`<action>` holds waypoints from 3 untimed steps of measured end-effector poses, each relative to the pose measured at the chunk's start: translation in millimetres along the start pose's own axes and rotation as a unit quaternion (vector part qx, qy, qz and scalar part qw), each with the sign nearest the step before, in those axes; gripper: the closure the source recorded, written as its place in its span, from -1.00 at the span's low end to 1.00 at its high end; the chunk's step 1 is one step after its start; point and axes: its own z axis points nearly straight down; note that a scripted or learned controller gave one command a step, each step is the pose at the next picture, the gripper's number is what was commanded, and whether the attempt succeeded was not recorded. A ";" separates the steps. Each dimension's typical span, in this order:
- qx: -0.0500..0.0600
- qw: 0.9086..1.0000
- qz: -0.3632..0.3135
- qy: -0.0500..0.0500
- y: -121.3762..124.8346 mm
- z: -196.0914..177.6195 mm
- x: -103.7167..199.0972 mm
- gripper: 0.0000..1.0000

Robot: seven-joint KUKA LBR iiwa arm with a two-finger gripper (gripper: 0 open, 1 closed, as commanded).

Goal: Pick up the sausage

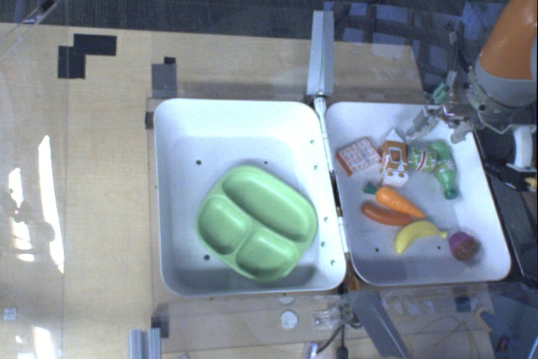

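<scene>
Camera view puts the sausage (386,214) well below-left of the gripper (430,118), long axis running left-right; jaw state cannot be told.

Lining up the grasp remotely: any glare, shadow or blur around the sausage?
Camera view: the sausage is evenly lit and reasonably sharp, with no glare on it; soft shadow falls under the carrot beside it; bright reflections streak the bench far left; the gripper looks slightly blurred.
</scene>
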 end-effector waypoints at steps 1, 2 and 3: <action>-0.002 0.983 -0.183 -0.001 -50.2 81.0 -20.2 -1.00; -0.004 0.966 -0.259 -0.002 -48.9 99.5 19.2 -1.00; -0.008 0.966 -0.260 -0.002 -45.8 87.8 20.7 1.00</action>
